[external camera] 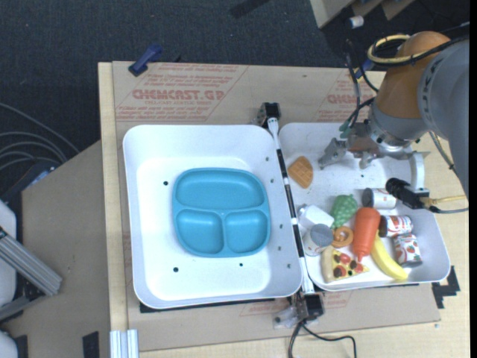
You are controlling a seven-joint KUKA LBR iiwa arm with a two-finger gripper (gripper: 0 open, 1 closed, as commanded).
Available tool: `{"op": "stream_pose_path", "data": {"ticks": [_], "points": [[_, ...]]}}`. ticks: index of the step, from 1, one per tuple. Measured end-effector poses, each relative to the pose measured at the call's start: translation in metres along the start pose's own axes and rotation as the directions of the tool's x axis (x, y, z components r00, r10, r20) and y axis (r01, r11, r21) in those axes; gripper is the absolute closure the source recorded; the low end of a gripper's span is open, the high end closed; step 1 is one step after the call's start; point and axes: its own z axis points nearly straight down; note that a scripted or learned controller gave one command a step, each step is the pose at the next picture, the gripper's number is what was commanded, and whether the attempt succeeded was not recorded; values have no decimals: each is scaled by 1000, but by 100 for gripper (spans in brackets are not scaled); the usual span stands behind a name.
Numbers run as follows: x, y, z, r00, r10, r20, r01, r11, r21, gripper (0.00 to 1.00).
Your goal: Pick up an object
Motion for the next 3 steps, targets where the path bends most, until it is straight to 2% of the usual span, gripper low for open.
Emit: {"op": "stream_pose_path", "data": {"ticks": [1,2,3], "points": [[30,28,20,1000,2,-1,-2,1000,1,0],[40,-69,20,1000,4,-2,-4,1000,4,0],[15,-161,21,1000,4,-2,-4,1000,5,0]]}}
